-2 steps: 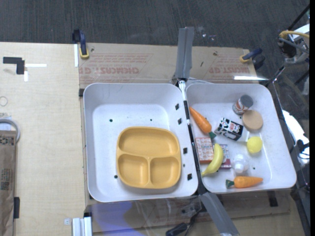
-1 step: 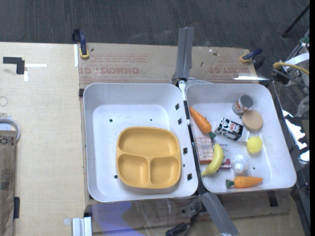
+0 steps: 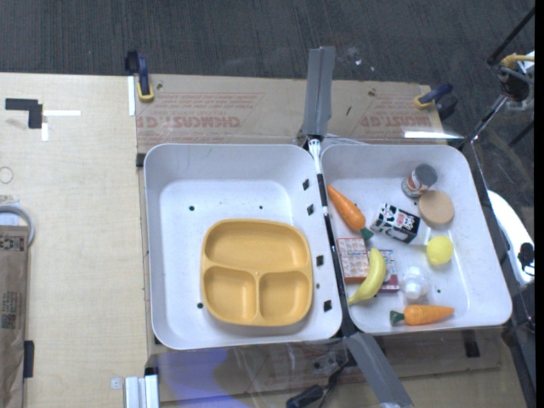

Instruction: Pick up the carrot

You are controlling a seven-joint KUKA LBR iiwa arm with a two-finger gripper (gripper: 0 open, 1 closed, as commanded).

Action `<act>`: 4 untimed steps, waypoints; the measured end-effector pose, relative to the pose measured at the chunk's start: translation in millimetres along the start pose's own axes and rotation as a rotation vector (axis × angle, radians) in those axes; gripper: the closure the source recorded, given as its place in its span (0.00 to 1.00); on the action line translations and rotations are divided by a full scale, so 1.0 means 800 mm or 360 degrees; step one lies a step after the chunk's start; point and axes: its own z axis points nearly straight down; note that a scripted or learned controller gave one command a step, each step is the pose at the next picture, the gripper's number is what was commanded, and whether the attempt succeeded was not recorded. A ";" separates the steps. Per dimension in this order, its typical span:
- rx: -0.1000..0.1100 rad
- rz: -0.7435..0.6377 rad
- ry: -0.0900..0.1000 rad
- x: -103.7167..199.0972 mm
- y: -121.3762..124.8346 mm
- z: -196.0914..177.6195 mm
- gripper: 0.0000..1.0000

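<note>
The pale wooden counter (image 3: 76, 253) carries two white bins. Two carrots lie in the right bin (image 3: 476, 308): one (image 3: 346, 208) near the divider, another (image 3: 422, 314) by the front wall, both untouched, unheld.

Two white bins side by side on counter (image 3: 68, 228). Left bin (image 3: 170, 253): yellow divided plate (image 3: 257, 272). Right bin (image 3: 484, 262): two carrots (image 3: 346, 208) (image 3: 422, 314), banana (image 3: 371, 275), lemon (image 3: 439, 251), small carton (image 3: 398, 222).

The right bin (image 3: 476, 228) is crowded: banana (image 3: 371, 277), milk carton (image 3: 397, 222) and lemon (image 3: 439, 250) sit close together, while its upper left corner lies open.
</note>
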 end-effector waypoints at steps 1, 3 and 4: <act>0.0000 -0.0058 -0.0001 0.016 -0.154 0.002 0.00; 0.0001 0.0013 -0.0004 0.052 -0.089 -0.075 1.00; 0.0001 -0.0280 -0.0006 0.056 -0.132 0.000 1.00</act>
